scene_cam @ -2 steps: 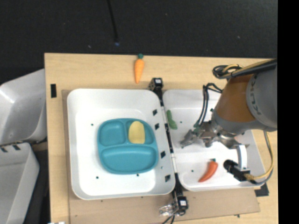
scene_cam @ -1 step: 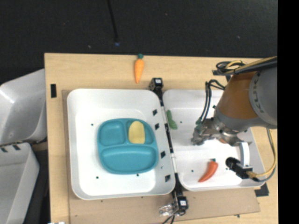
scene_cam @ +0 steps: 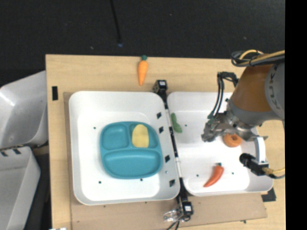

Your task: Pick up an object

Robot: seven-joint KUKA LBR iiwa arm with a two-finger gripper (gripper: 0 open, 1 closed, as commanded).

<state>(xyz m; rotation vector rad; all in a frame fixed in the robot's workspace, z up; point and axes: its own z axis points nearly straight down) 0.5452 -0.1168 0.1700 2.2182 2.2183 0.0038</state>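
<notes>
Two shallow white bins are seen side by side on the wooden bench point(scene_cam: 57, 176). In the left bin point(scene_cam: 81, 176) a blue divided tray point(scene_cam: 122, 164) is placed near the middle, and a yellow rounded object point(scene_cam: 140, 135) is held in its compartment at two o'clock. The right bin point(scene_cam: 192, 109) is reached into by the grey arm point(scene_cam: 254, 92) from three o'clock, and the gripper point(scene_cam: 211, 132) is lowered over the middle of that bin. Whether the pincer is apart or together cannot be told from this view. An orange round object point(scene_cam: 233, 140) is seen just beside the gripper, at its four o'clock, partly covered by the wrist. A red pepper point(scene_cam: 214, 175) lies tilted toward the bin's six o'clock, well apart from the gripper. A small green piece point(scene_cam: 176, 123) lies by the bin's nine o'clock wall. A toy carrot point(scene_cam: 142, 71) is left on the bench at twelve o'clock, outside both bins.
</notes>
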